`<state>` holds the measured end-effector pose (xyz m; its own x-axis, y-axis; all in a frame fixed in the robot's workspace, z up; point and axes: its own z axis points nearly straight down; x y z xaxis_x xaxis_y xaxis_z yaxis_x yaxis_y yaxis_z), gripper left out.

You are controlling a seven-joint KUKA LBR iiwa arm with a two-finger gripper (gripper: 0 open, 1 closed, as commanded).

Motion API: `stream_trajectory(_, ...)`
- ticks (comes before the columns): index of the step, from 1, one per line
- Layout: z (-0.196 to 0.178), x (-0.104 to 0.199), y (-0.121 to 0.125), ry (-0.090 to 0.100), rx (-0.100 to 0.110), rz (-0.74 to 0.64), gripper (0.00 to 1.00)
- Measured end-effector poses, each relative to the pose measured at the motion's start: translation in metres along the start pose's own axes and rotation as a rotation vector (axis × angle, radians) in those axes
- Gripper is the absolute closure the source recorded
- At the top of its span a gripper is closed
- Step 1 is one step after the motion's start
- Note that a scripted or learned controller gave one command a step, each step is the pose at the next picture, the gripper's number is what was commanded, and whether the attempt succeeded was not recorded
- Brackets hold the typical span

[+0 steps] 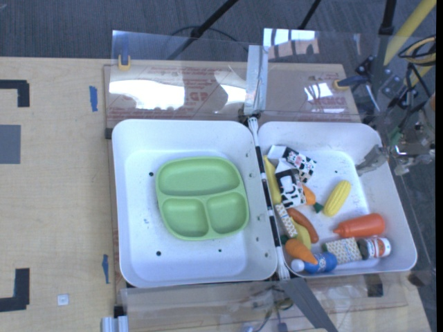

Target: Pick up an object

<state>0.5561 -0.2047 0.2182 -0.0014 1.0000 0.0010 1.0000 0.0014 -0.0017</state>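
At the right edge we observe the robot's metallic grey end hardware (pixel 405 140), angular in shape with dull silver surfaces. We note black and yellow cables (pixel 422 54) bundled above it. Finer markings and screws are too blurred for us to confirm.

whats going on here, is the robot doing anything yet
Not much yet. Two white bins sit side by side on the bench. The left bin has a green divided plate in it. The right bin holds a pile of toy items, including a yellow corn cob, an orange carrot and a black-and-white cow-patterned piece. The arm's gripper is at the right bin's far right edge, above the rim, with nothing visibly held. No object has been picked up so far.
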Motion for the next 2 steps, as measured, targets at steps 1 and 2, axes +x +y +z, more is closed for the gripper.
stream_trajectory(1, 0.132, 0.007, 0.017, 0.0, -0.005, -0.133, 0.0)
stream_trajectory(2, 0.121, 0.005, 0.018, -0.003, -0.009, -0.13, 1.0)
